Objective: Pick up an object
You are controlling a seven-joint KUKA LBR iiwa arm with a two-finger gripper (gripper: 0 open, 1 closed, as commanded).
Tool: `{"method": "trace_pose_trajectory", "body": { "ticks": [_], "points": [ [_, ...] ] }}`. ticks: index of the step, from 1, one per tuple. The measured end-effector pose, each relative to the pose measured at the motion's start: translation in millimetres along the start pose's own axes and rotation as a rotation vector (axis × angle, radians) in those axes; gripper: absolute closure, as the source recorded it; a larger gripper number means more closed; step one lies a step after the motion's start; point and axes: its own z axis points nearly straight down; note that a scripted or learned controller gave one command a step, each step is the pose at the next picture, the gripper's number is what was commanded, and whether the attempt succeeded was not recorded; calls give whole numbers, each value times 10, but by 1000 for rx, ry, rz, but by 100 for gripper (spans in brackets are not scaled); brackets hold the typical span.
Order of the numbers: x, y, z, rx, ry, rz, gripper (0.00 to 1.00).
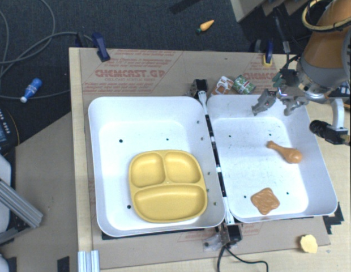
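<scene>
The tabletop [136, 75] is a tan board with red printed lettering, and it carries two shallow white plastic bins set side by side. The right-hand white bin [243, 126] serves as the landmark here. Touching its left wall along a shared seam is the left-hand white bin [107, 123], and in the near half of that bin lies a yellow plastic plate with three compartments [167, 185], flat and right side up.

The grey robot arm with its orange band [325, 44] comes in over the far right corner of the right-hand bin. Its jaws [277, 102] hang at that bin's far edge, spread apart with nothing between them; one fingertip points left over the bin floor, the other sits nearer the right wall.

Inside the right-hand bin, a tan toy drumstick [285, 151] lies on the floor towards the right wall, nearer the camera than the jaws and well apart from them, its thin end pointing left and its thick end right. A brown, lumpy toy food piece [265, 200] rests in the near part of the same bin, further still from the jaws.

Just beyond the far wall of the right-hand bin, on the board, sit a few small crumpled packets [235, 85]. Off its near right corner lies a small yellow chunk [308, 243]. A blue clamp [99, 46] grips the board's far left edge, well away from that bin.
</scene>
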Motion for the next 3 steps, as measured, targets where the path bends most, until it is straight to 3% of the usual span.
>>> {"method": "trace_pose_trajectory", "body": {
  "ticks": [1,2,3],
  "points": [
    [-674,80,269,-2,-4,5,0],
    [-848,-375,543,5,1,3,0],
    [-584,-602,1169,7,4,0,0]
  ]
}}
